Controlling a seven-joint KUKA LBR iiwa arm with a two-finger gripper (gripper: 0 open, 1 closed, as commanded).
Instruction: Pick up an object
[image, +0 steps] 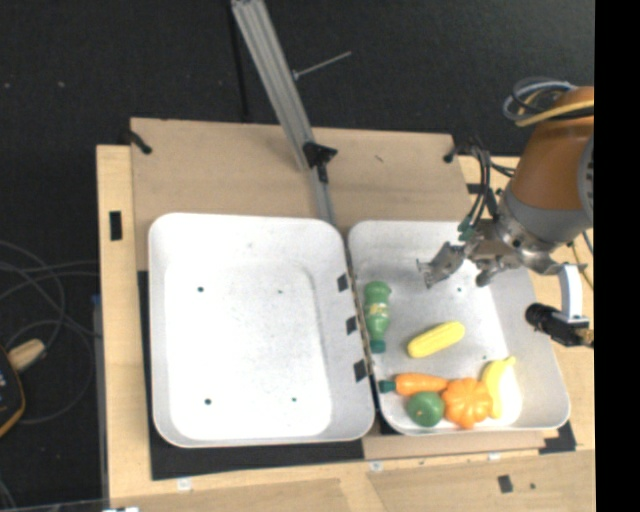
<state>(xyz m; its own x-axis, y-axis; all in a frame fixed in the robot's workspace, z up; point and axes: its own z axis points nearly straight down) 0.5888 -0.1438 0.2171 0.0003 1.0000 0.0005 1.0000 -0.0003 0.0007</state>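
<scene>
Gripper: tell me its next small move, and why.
Probably lower and shift the gripper toward the yellow corn. The gripper sits over the upper part of the right bin, fingers apart with nothing between them. The corn lies alone mid-bin, apart from the crowded carrot and orange pepper.

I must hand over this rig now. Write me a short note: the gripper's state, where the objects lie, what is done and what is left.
Gripper: open, holding nothing, above the upper part of the right bin.
Objects, all in the right bin: green bottle-shaped toy by its left wall; yellow corn cob mid-bin; orange carrot, green pepper, orange pepper and banana along the near edge.
Done: nothing picked.
Left: descend, close on one object, lift.
</scene>
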